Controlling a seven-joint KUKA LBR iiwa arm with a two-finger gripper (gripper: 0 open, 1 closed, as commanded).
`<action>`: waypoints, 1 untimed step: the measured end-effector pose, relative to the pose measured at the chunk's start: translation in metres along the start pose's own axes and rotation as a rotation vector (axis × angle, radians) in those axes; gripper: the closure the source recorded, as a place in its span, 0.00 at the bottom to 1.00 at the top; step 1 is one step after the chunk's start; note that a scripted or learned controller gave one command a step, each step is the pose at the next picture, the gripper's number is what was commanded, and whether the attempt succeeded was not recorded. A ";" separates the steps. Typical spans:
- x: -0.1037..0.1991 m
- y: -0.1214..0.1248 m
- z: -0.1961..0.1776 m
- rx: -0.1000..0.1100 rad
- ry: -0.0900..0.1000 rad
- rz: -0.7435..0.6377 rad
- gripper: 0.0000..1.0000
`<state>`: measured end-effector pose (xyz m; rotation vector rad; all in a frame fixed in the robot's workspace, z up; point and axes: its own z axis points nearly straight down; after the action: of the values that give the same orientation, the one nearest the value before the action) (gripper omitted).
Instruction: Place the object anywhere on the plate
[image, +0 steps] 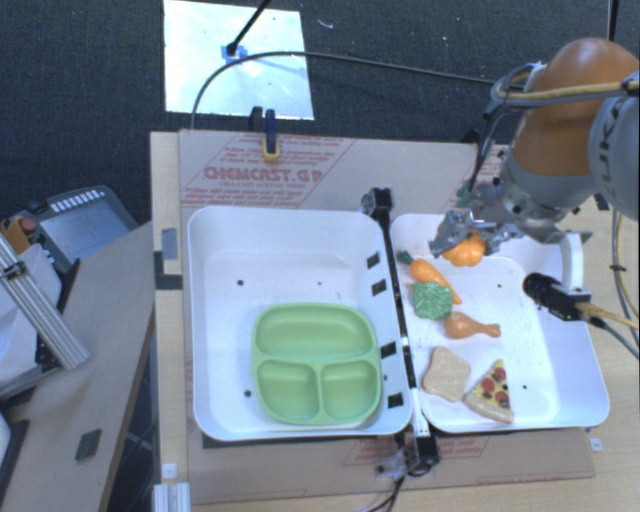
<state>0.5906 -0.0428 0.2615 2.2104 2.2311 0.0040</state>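
The gripper (447, 240) hangs low over the far left corner of the right bin (560, 350), and I cannot tell whether it is spread or closed. A small orange fruit (466, 253) lies right against its tip on the bin floor side, and whether it is pinched or only touched is unclear. Just beside this, toward the middle wall, a carrot (436, 273) lies at a slant, with a green leafy piece (432, 300) touching its near end. A drumstick (470, 325) sits near the leafy piece, and a bread slice (446, 373) and a pizza slice (490, 390) lie side by side by the near rim. The right half of this bin is bare floor. In the left bin (270, 275) the green three-part plate (317, 332) rests against the near right corner, close to the dividing wall, with open white floor behind it and to its left
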 end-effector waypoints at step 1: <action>0.053 0.001 0.000 0.000 0.000 0.000 1.00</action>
<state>0.5909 0.0107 0.2612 2.2101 2.2318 0.0042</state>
